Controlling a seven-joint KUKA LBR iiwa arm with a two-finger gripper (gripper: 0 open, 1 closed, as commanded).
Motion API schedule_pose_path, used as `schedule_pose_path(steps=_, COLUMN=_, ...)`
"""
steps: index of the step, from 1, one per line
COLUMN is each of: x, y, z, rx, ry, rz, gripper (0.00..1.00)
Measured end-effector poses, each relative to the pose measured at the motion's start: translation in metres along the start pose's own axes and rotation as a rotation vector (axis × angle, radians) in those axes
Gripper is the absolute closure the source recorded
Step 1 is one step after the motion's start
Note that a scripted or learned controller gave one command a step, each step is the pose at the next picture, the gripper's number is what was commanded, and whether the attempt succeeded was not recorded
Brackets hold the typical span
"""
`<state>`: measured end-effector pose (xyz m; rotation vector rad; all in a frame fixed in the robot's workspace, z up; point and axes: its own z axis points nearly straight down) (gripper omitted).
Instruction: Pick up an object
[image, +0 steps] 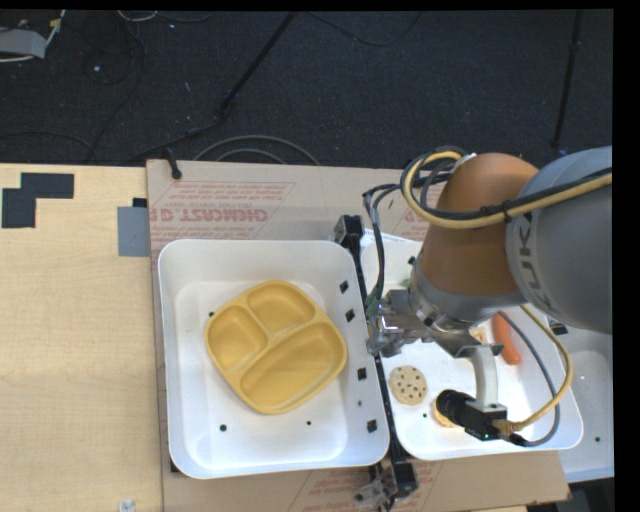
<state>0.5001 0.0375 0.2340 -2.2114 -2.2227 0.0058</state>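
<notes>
A round tan cookie (408, 384) dotted with dark chips lies flat in the right bin (560, 425), near its left wall. The hand (385, 335) hangs just above it; its opening cannot be told. A yellow divided plate (275, 346) sits in the left bin (190, 300).

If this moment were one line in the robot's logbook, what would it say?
arm: over right white bin | left white bin: yellow divided plastic plate | right bin: round speckled cookie, orange carrot-like piece
</notes>
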Motion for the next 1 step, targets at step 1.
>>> schedule_pose_path(steps=1, x=0.0601, y=-0.001, z=0.0043, rx=-0.002, ry=0.0, rz=-0.001, gripper=1.0)
